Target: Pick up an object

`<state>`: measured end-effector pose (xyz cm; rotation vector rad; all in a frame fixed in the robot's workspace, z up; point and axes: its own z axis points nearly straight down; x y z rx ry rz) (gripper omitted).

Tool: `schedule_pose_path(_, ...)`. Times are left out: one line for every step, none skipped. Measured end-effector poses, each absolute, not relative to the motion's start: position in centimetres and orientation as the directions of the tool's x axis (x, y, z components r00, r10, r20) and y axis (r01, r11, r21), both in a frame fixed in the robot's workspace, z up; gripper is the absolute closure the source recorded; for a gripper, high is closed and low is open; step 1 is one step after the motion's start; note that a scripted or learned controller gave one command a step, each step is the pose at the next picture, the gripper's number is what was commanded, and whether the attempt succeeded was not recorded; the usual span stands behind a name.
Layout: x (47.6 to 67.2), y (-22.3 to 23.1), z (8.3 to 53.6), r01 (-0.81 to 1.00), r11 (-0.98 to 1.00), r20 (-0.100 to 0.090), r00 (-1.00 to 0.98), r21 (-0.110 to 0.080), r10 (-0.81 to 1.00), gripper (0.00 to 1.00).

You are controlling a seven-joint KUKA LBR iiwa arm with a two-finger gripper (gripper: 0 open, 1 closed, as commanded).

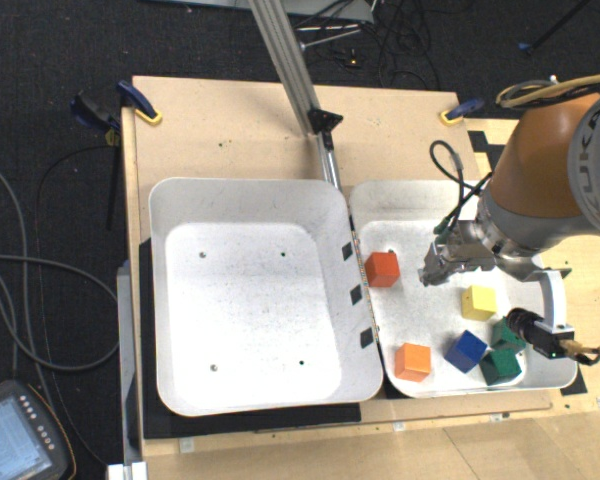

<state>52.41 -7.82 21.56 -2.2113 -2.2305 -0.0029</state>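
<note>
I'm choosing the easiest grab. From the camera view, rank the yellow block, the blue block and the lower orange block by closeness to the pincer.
Measured from the pincer in the right bin:
1. Yellow block, just to its lower right.
2. Blue block, farther down, near the bin's front edge.
3. Lower orange block, at the front, toward the bin's left side.

The last two are fairly close; blue looks slightly nearer.

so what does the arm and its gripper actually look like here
The arm is bulky and rounded, with a broad orange band and a grey shell bearing dark lettering at the picture's right edge. A black cable loops beside the wrist. The gripper is a dark grey metal assembly, small against the arm.
</note>
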Motion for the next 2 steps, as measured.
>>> schedule_pose_path(53.8,-1.6,21.4,1.000,0.009,0.002,-0.009,0.001,1.000,1.00)
schedule_pose_path(55.3,3.8,22.9,1.000,0.009,0.002,-0.009,0.002,1.000,1.00)
